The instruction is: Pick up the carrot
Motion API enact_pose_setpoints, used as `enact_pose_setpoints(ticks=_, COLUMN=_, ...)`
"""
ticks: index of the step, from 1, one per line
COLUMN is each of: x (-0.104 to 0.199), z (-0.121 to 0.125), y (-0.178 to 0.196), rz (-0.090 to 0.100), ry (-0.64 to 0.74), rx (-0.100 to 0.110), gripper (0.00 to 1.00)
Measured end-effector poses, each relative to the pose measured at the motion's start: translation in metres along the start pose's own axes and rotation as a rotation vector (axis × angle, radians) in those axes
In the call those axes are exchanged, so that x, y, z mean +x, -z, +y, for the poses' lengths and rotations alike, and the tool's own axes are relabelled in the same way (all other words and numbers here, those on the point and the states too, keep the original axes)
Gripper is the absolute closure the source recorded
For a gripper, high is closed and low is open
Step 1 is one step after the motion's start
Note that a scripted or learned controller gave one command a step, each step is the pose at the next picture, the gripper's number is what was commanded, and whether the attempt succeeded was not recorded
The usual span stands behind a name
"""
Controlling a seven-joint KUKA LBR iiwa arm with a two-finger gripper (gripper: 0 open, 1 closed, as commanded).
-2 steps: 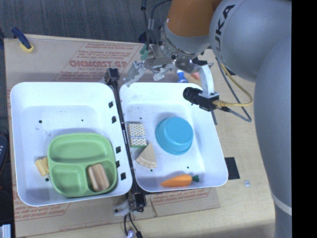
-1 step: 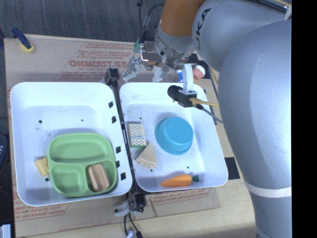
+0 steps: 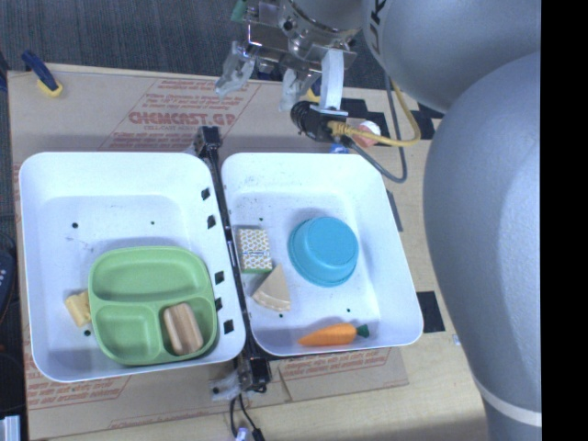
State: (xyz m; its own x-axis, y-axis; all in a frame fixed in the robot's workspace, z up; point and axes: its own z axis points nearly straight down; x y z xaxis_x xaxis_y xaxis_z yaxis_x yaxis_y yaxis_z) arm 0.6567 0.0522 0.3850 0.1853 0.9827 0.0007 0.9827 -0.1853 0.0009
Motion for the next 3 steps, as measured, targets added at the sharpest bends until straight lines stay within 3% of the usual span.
enact_pose_setpoints(ticks=1, x=0.024, z=-0.097, y=-0.158, rz=-0.010, ry=-0.096, rx=0.027, gripper=0.00)
enact_pose_setpoints(ticks=2, x=0.063, z=-0.018, y=-0.282, rz=-0.014, ry=-0.046, rx=0.023, gripper=0.00)
enact_pose_setpoints(ticks=3, x=0.051, z=-0.063, y=-0.294, rz=-0.001, ry=-0.072, rx=0.015, gripper=0.00)
